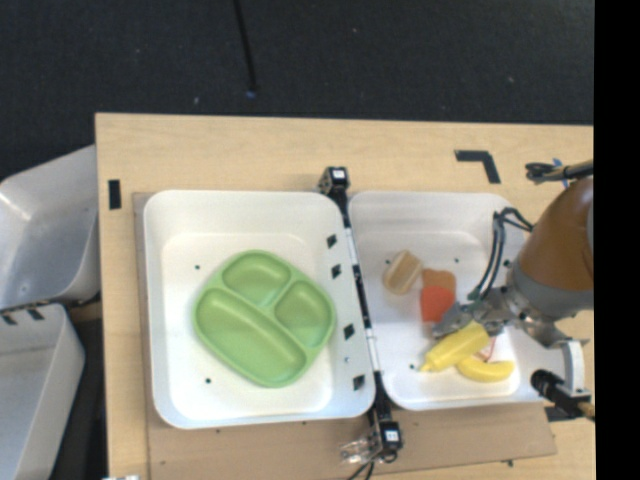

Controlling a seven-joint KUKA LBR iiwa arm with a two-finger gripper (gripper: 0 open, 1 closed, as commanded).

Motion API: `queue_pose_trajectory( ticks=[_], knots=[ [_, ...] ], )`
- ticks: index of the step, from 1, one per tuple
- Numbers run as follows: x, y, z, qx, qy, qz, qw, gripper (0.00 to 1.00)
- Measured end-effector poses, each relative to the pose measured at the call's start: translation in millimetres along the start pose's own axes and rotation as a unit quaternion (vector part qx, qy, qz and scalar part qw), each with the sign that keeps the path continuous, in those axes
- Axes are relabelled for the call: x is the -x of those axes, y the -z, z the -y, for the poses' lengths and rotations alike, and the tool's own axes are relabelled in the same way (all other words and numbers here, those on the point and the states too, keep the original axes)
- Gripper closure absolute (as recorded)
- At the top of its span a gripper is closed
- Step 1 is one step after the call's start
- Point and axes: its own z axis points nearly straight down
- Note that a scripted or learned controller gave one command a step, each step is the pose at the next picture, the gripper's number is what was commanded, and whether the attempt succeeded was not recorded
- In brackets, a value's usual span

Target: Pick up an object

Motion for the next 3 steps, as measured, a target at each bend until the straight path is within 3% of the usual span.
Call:
queue_pose_trajectory(
  ticks=[1,3],
  knots=[
    [0.4,12.3,-2.9,0.004,-0.003,0.000,1.0000,1.00],
    [-8.8,131.4,-16.3,0.000,0.006,-0.001,1.0000,1.00]
  ],
)
